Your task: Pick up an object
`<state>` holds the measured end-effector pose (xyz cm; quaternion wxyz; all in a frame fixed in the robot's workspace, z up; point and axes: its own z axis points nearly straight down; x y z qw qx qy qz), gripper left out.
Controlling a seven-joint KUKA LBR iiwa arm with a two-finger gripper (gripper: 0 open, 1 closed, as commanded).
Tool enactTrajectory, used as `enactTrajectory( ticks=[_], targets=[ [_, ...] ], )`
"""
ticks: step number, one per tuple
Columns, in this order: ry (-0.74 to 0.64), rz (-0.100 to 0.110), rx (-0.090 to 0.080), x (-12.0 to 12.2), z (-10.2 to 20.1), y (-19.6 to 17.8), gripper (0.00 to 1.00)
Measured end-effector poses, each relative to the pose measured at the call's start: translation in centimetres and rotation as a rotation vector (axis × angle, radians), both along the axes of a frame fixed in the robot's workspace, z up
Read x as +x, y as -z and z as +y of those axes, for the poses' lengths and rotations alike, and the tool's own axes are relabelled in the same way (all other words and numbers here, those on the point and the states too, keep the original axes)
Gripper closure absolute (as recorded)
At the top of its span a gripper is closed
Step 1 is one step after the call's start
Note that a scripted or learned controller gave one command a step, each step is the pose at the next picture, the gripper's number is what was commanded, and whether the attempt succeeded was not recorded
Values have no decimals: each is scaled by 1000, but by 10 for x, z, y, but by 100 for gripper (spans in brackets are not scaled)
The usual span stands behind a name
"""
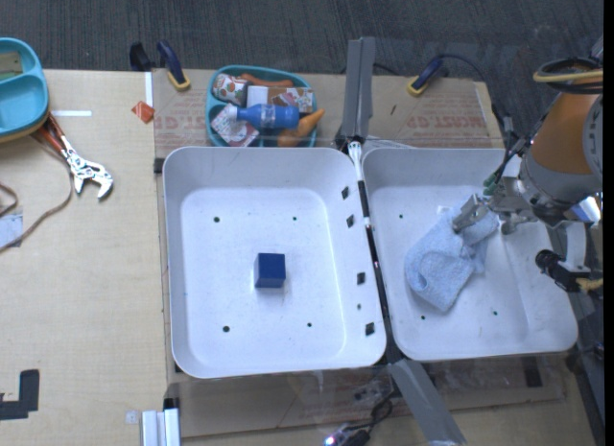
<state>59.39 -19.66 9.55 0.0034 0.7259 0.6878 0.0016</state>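
you're at the grasp step: the gripper (477,221) sits at the grey cloth (443,268) in the right bin (547,339); i cannot tell whether its jaws have closed. next, lift straight up.

Soft grey knitted cloth (439,274) lies in a smooth white plastic bin (537,339); the bench (77,319) looks matt wood.
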Motion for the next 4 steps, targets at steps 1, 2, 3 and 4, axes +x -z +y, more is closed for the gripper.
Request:
enactTrajectory(
  ticks=[1, 2, 3, 4],
  targets=[
    [-3, -3, -1, 1, 1, -11, 100],
    [-16, 5, 0, 66, 36, -81, 100],
    [-19, 7, -3, 66, 36, -89, 100],
    [-18, 7, -3, 66, 36, -89, 0]
  ],
)
